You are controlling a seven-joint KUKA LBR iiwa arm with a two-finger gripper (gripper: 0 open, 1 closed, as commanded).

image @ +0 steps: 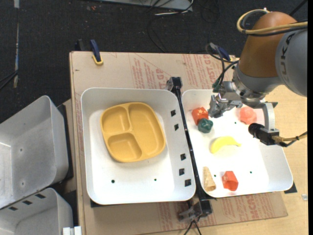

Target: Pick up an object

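A brown bench [132,65] on a dark floor carries two white bins, with spare white tubs [27,146] off its left edge. The left bin [93,180] holds a yellow tray [132,131] with bare floor around it. In the right bin [274,173], a cone [209,178], red block [230,180] and banana [224,144] lie toward the near edge, while an orange piece [199,114], green piece [205,126] and pink piece [248,115] flank the gripper [216,110] at the far edge; whether it grips anything cannot be told.

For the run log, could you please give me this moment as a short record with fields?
left bin: yellow divided plate
right bin: orange-red toy, dark green toy, pink toy, banana, cone, red block
gripper: above the right bin's far end, beside the orange-red toy
held: nothing visibly between the fingers
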